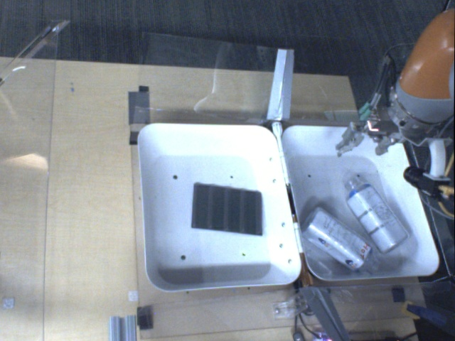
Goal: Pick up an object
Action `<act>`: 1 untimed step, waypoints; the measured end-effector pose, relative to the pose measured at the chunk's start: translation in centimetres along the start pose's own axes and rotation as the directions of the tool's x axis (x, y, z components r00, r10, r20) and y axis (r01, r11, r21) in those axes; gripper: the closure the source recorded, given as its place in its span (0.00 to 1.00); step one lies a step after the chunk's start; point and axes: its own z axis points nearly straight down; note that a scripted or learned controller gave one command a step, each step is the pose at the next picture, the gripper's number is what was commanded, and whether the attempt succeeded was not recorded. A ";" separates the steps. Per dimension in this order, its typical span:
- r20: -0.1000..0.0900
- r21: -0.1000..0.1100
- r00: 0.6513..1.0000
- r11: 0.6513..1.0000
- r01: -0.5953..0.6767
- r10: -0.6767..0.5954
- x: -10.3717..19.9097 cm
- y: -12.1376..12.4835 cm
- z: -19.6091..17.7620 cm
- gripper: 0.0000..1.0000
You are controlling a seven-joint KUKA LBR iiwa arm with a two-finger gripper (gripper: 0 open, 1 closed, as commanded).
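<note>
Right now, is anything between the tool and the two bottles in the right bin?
Nothing visible. The tool hangs over the right bin's far end, with bare white floor between it and the nearer bottle. The second bottle lies beyond that one.

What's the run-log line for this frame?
stage: approach | end effector: open, nothing held, over right bin back edge | right bin: two bottles lying | left bin: dark ribbed pad

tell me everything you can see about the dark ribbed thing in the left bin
The dark ribbed pad is a flat, near-black rectangle with lengthwise ridges, looking like rubber or foam. It lies flat near the middle of the left bin's floor, slightly skewed to the walls, touching only the floor.
</note>
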 end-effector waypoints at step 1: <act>0.001 -0.004 0.980 0.980 0.201 -0.201 -3.3 0.7 13.9 0.00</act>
